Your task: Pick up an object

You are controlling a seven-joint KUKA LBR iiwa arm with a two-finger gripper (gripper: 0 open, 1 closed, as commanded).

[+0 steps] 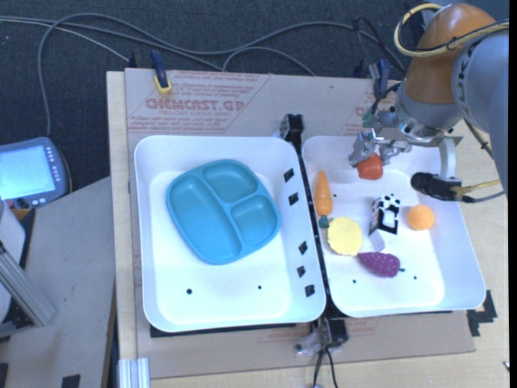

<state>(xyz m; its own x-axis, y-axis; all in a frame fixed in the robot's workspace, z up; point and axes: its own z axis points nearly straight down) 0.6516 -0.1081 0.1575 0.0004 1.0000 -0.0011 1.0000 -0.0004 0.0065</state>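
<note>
Over the right bin, near its back wall, I've got the gripper closed on what looks like a small red tomato, pinched between the fingers. Just below sit a carrot, a yellow disc, a purple piece, a black-and-white block and an orange ball. A blue tray fills the left bin.

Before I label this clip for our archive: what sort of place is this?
Probably a robotics lab test bench rather than a kitchen: a robot arm reaches over two white bins, toy food like a plastic carrot lies inside, and loose cables run behind.
</note>
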